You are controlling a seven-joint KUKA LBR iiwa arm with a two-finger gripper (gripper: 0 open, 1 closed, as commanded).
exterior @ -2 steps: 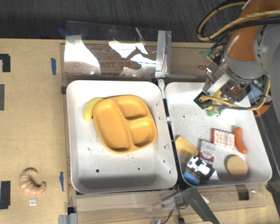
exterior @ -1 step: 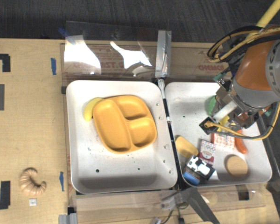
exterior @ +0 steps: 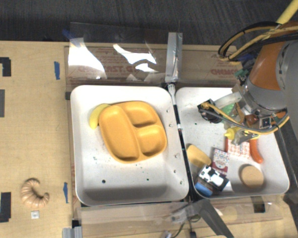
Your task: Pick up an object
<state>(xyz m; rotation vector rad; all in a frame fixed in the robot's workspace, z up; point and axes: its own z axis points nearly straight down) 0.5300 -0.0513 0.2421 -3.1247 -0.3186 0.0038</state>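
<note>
My gripper hangs over the upper right part of the right bin, under the grey arm with its orange band. Just below it lie a red and white packet and an orange-red sausage-shaped thing. A yellow wedge sits at the bin's left side. A round tan disc rests in the front right corner. A black and white toy on a blue piece lies at the front edge. Nothing is visibly held.
The left bin holds an orange divided plate with a yellow banana-like thing poking out at its left. A tan croissant-shaped toy lies on the bench left of the bins. A grey divider separates the bins.
</note>
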